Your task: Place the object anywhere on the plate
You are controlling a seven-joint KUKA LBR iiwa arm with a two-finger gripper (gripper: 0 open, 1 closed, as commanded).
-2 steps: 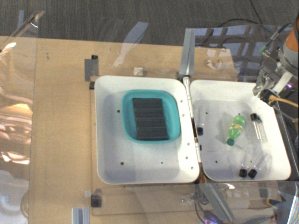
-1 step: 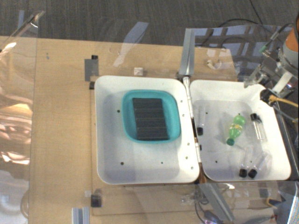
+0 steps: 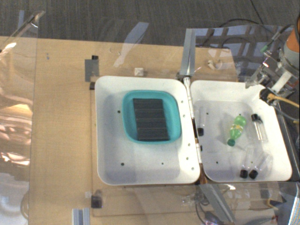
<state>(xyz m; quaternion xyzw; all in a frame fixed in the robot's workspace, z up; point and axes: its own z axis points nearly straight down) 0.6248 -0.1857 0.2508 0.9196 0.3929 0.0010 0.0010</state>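
Camera view, looking down at a slant on a wooden bench (image 3: 56,125) with two shallow white bins side by side. Left bin (image 3: 108,168) holds a teal plate (image 3: 174,121), roughly square with rounded corners, sitting in the upper middle of the bin; a dark ribbed rectangular pad (image 3: 150,119) lies on the plate's centre, slightly tilted. Nothing else rests on the plate. Right bin (image 3: 211,168) holds the loose items: a small green bottle (image 3: 236,129) lying on its side near the bin's middle, cap end pointing down-left, well apart from the plate and in the other bin. Just right of it a clear tube (image 3: 258,128) with a dark cap at its upper end, lying nearly upright in the picture. Near the bin's lower right corner, two more clear tubes (image 3: 255,165) side by side, dark caps toward the lower edge. A small dark bit (image 3: 200,131) sits by the right bin's left wall. Arm (image 3: 291,48) comes in at the upper right corner, orange band just visible at the frame edge. Gripper (image 3: 262,76) is over the right bin's upper right corner, above the rim, well apart from the bottle and tubes; too small and cluttered with cables to make out, cannot tell its state, nothing seen held in it.
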